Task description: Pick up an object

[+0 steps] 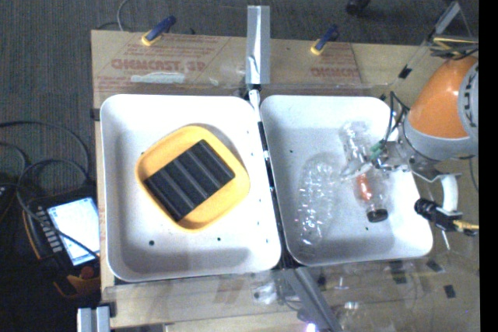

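Yellow tray in left bin, bottles right

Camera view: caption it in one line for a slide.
Arm reaches over the right bin of clear bottles; yellow tray fills the left bin.

Yellow tray, black ribbed top; white bins; clear bottle.

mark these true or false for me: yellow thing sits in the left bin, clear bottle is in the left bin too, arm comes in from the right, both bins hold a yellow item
1. The yellow and black object lies in the left bin. True.
2. The clear plastic bottle is in the left bin. False: it lies in the right bin.
3. The arm reaches in from the view's right. True.
4. Both bins hold a yellow item. False: the right one holds clear plastic items and a small tube with an orange part.
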{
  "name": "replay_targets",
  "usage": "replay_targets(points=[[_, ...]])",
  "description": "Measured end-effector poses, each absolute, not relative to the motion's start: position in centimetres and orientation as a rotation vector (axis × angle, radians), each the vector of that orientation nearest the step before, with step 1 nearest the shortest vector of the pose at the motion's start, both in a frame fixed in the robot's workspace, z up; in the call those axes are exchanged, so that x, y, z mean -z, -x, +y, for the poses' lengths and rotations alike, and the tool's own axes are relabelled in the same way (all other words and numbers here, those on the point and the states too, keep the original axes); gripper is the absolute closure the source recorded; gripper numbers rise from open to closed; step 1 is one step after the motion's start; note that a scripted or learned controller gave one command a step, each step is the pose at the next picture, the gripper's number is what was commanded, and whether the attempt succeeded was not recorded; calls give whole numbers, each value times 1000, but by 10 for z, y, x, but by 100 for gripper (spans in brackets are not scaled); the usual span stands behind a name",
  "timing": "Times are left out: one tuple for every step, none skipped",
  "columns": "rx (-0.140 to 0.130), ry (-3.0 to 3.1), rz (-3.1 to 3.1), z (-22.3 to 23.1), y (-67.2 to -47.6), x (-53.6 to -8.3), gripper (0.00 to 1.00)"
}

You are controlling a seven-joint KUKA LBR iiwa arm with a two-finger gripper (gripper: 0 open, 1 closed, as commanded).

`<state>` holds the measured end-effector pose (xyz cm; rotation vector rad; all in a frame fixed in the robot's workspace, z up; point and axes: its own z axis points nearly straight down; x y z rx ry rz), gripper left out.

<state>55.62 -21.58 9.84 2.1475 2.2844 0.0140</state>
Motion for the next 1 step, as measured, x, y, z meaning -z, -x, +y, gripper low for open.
replay_targets(points=[[-18, -2147, 2287, -214, -557, -107, 100]])
